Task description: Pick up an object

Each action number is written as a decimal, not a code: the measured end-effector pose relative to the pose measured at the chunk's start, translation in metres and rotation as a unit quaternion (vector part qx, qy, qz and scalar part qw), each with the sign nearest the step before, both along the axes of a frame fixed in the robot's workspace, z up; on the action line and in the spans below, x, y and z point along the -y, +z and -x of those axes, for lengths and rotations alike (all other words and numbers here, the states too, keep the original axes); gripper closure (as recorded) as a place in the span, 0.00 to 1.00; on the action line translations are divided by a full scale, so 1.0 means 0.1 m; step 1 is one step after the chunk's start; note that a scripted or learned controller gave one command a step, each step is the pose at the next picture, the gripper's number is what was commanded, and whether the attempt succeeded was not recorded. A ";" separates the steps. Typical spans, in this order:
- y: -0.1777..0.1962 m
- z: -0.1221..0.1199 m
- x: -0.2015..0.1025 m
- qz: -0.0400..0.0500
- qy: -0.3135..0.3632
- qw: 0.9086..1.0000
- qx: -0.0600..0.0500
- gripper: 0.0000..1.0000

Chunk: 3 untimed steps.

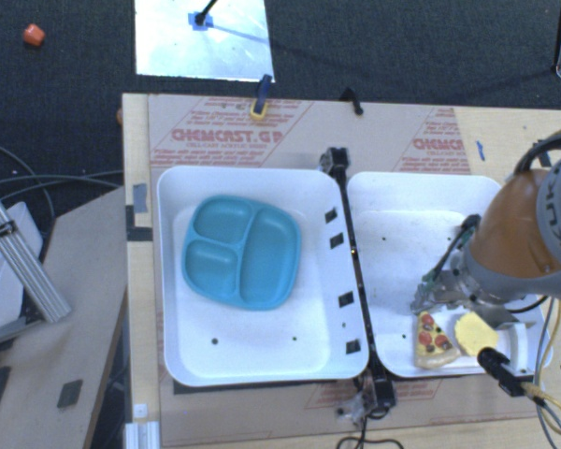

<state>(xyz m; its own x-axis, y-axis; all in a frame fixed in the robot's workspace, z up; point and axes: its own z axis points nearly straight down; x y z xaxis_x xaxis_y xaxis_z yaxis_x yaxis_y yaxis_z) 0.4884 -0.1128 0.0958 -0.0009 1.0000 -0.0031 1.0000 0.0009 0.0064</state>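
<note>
Camera view looks down on two white bins. The right bin is the landmark. Near its front edge lies a toy pizza slice, with a yellow round piece just beside it, farther from the left bin. The gripper hangs just behind the pizza slice, toward the back of the right bin. How wide it is open I cannot tell. The slice's long side runs front to back, so the gripper must come a little forward.
</note>
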 end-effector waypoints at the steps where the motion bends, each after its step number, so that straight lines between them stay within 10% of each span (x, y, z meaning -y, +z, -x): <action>1: 0.94 -0.64 -0.34 -0.001 0.005 1.000 0.005 1.00; 2: 0.57 -1.14 0.70 0.002 -0.002 1.000 0.000 1.00; 3: 0.58 -1.13 0.64 -0.001 0.001 1.000 -0.002 0.00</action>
<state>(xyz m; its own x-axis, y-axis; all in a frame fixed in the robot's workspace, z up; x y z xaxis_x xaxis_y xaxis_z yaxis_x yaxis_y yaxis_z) 0.6014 -0.1765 0.1538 -0.0032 1.0000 -0.0014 1.0000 0.0032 0.0026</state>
